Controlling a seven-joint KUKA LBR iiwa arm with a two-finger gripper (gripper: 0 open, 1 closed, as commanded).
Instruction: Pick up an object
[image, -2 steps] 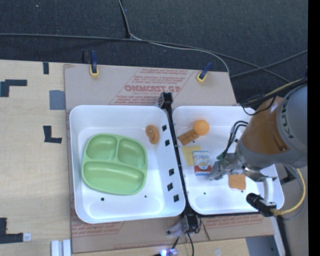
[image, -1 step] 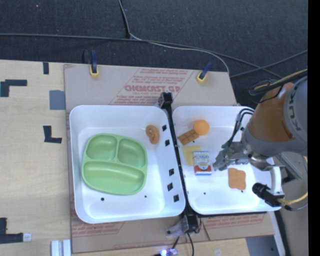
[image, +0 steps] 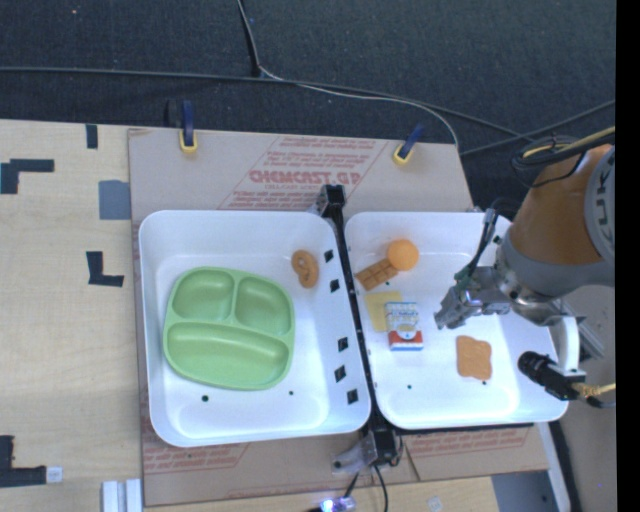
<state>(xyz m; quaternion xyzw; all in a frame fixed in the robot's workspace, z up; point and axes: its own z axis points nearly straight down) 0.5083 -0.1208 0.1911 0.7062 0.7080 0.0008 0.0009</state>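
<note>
Camera view: two-finger gripper (image: 450, 312) over the right white bin (image: 440, 405), center-right of frame, fingers slightly apart, gripping nothing. Just left: small milk carton (image: 404, 326) on a yellow slice (image: 378, 310). Toast piece (image: 474, 357) lower right, orange ball (image: 403, 254) and waffle strip (image: 378, 273) above. Left white bin (image: 240, 420): green divided plate (image: 229, 328), pretzel (image: 305, 266) near divider.

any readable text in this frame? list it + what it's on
"CHEMCAST GP": red print on the brown board under the bins, upside-down from this camera and repeated; the smaller lines beneath are too blurred to read.
Small carton in the right bin: printed label, too small to read.
Arm: dark lettering at the frame's edge, cut off, unreadable.
</note>
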